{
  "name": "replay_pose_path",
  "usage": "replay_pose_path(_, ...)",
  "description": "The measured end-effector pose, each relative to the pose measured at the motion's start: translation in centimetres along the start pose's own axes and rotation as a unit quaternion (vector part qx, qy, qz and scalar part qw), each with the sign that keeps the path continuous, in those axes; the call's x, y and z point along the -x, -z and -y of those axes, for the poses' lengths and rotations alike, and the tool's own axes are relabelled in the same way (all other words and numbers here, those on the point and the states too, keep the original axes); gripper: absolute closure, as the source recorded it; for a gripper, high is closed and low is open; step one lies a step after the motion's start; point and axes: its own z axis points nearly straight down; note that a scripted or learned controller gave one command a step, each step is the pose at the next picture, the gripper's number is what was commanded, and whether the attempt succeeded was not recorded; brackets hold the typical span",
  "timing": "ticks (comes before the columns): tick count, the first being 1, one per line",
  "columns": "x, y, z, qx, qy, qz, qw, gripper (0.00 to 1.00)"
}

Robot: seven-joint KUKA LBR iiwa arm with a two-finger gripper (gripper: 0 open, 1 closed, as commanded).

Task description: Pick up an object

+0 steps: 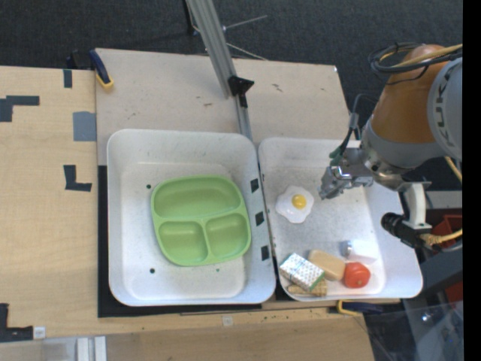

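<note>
A: Hovering over right bin (376,224), pincer (331,189) sits just right of fried egg (294,204); fingers — can't tell.
B: Other objs?
A: Tomato (357,275), bread (328,265), wrapped sandwich (302,271) near front wall. Green tray (200,219) in left bin (120,201).

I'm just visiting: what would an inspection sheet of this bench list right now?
Surface: two shallow white bins, left bin, right bin, side by side.
Job's things: fried-egg toy, red tomato-like toy, tan block, patterned packet, all in the right bin.
Clutter: green three-compartment plate in the left bin.
Gripper: gripper above the right bin, beside the egg.
Cables: black loops on the arm.
Surroundings: metal pole, dark floor.
</note>
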Motion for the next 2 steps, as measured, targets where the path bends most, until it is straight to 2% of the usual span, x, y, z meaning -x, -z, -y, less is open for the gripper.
replay_pose_path(1, -5.9, 0.7, 1.1, 0.0, 0.001, -0.001, 1.0, 1.0)
replay_pose_path(2, -11.1, -0.6, 1.9, -0.001, 0.0, 0.0, 1.0, 1.0)
